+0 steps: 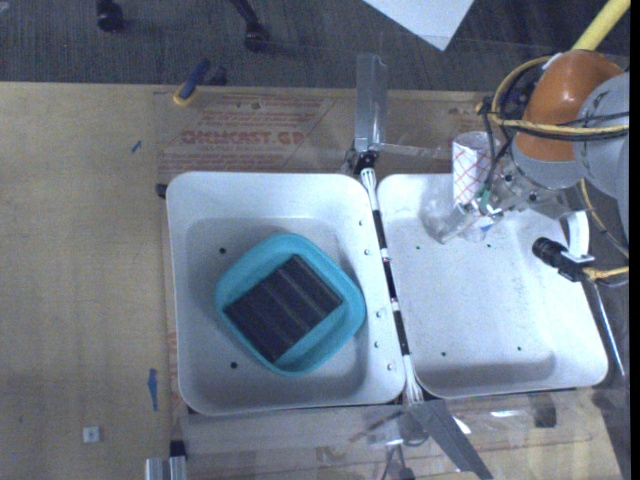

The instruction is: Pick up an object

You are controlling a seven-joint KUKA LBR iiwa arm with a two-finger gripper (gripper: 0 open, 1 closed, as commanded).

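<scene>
The arm [590,118] is cut off by the right edge — its gripper [462,218] is a pale blur over the right bin [500,358], fingers indistinguishable.

Single fixed overhead view, angled slightly down onto two shallow white plastic bins [390,298] on tan wooden bench [80,268]; dark carpeted floor [300,18] along top edge.

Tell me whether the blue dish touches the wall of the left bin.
Apart. The camera view shows white bin floor all around the blue dish, so a gap separates it from each wall of the left bin.
</scene>
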